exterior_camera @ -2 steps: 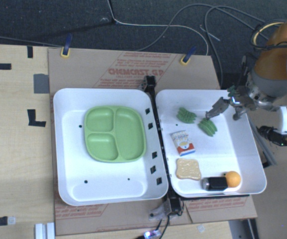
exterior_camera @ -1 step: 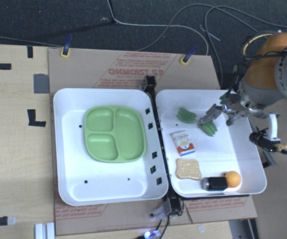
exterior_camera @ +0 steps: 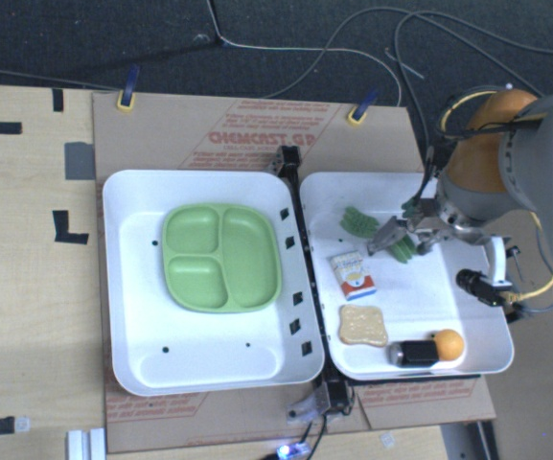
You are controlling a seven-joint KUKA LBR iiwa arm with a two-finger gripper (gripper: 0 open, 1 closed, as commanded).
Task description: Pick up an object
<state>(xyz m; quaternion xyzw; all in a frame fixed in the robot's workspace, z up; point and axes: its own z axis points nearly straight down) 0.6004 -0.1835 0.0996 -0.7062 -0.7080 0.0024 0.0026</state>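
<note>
My gripper (exterior_camera: 405, 240) is low in the right bin (exterior_camera: 468, 300), near its upper middle. It is open, and its fingers straddle a small green piece (exterior_camera: 406, 250) that sits between them without being clamped. To its left lies a larger ridged green object (exterior_camera: 358, 221). Below that are a small white carton with red and blue print (exterior_camera: 353, 274) and a tan slice of bread (exterior_camera: 363, 325). A black object (exterior_camera: 412, 354) and an orange ball (exterior_camera: 448, 345) rest together at the bin's front edge.
In the left bin (exterior_camera: 132, 286) lies a green divided plate (exterior_camera: 222, 258). Black clips line the wall between the bins (exterior_camera: 300, 257). The grey arm with its orange band (exterior_camera: 487, 151) and cables crosses the right bin's right side.
</note>
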